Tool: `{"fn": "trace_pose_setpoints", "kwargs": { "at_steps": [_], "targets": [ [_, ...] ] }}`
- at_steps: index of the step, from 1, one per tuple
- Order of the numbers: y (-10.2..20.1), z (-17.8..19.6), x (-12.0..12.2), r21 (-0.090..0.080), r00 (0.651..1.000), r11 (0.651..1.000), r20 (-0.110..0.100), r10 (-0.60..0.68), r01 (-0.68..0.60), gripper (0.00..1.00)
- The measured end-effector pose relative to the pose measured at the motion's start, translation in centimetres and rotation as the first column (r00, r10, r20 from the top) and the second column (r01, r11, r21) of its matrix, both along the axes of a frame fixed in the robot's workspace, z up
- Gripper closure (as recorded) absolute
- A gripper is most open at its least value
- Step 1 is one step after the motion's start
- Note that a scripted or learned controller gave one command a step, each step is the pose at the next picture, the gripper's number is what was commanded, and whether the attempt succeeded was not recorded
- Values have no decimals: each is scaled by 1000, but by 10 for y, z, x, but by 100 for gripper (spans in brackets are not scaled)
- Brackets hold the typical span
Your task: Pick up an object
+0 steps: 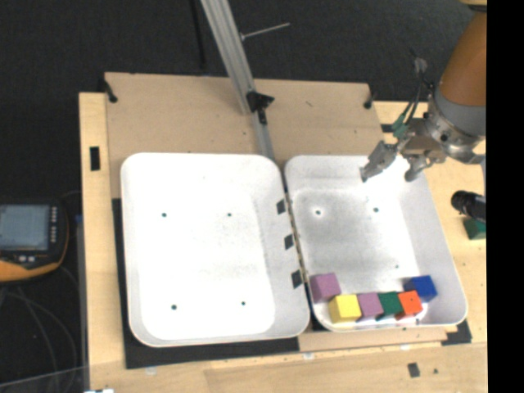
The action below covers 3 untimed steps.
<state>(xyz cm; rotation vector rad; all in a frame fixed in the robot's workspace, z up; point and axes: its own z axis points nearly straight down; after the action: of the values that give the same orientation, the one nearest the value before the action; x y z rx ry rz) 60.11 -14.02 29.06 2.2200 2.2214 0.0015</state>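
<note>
Blocks (372, 300) untouched; fingers (378, 161) spread, empty.

The setting is a robotics laboratory test cell. A flat pale wooden bench (205, 113) stands on dark carpet-like flooring and carries two shallow white plastic bins, the left one (139, 219) and the right one (344, 178), set side by side. A slanted grey aluminium strut (233, 47) rises from the bench's far edge. A grey industrial robot arm with an orange band (463, 64) reaches in from the right. A small handheld control unit with a screen (29, 232) lies left of the bench, with cables below it.
</note>
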Motion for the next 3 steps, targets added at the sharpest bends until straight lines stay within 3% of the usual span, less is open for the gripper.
{"fn": "trace_pose_setpoints", "kwargs": {
  "at_steps": [1,2,3],
  "targets": [
    [-1,11,1,-1,1000,1000,3,1,-1,100],
    [40,-160,-16,0,1000,1000,-9,4,-4,100],
    [139,-91,-30,3,1000,1000,4,10,-10,100]
  ]
}}
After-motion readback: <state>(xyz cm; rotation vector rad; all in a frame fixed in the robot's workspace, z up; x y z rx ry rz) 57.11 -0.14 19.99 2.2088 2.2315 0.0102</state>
